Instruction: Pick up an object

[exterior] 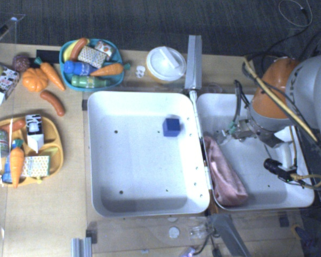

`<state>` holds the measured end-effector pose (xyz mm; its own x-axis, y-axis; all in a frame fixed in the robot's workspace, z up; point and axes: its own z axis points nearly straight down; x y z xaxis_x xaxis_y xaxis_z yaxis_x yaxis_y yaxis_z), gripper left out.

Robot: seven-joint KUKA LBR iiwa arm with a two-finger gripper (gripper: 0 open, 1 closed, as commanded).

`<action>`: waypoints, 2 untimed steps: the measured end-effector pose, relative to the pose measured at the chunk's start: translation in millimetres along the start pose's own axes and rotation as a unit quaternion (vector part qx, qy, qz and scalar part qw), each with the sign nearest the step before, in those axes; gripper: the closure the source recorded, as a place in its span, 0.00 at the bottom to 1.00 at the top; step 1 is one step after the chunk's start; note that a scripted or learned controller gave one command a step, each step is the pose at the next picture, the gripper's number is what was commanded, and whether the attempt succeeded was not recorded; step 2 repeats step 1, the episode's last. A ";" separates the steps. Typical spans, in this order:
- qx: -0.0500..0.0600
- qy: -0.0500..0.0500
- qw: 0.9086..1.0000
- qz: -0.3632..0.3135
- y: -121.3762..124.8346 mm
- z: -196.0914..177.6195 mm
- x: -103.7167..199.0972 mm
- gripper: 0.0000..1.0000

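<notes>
A crumpled pink cloth (224, 170) lies in the right-hand shallow white bin (259, 189), stretched along that bin's left wall, its lower end bunched into the near corner. In the left-hand shallow white bin (131, 162) a small blue cube (172, 126) sits alone on the floor, toward the far right part and clear of the walls. The gripper (231, 131) hangs low over the right bin near the cloth's upper end, and nothing is seen caught in it. It is small and dark against the bin (whether it is spread or pressed together cannot be told, nor whether it touches the cloth). The grey arm with its orange band (273, 95) reaches in from the right, bent down over the bin's far right corner, and its bulk covers part of that rim; the upper links are cut off by the edge of the view. On the wooden table (69, 208) left of the bins stand a blue bowl (91, 64) heaped with toy food and a yellow plate (49, 150) with more of it, the pieces too crowded to name one by one. An orange toy pumpkin (33, 80) and a red toy sausage (53, 103) lie loose between them. A round white lid (166, 63) rests behind the left bin.
</notes>
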<state>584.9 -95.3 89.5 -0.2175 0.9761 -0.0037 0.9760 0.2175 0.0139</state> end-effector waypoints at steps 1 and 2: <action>0.004 0.001 1.000 0.026 -8.5 -104.0 -4.8 0.00; 0.004 0.001 1.000 0.026 -8.5 -104.0 -4.8 0.00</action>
